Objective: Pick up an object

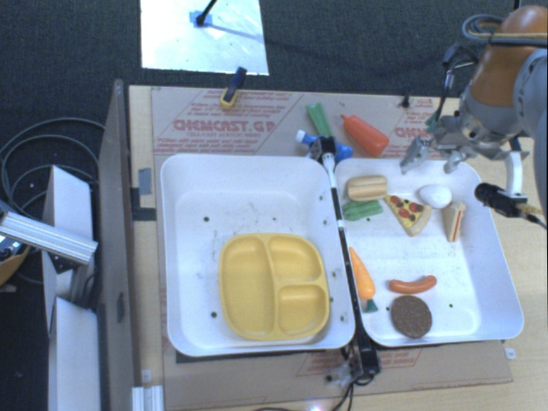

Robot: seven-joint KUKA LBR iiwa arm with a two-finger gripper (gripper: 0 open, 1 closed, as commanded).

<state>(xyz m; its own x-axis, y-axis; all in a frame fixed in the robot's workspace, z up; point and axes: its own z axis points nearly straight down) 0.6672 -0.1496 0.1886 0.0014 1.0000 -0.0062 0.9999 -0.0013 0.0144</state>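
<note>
In the camera view, toy food was seen scattered loose in the right bin [505,311], presumably for easy reach from above. The claw [435,157] was held above that bin's far edge, fingers spread wide, nothing between them. The white egg [434,196], judged the likeliest target, lay in the bin just below the claw, beside the pizza slice [408,213].
</note>
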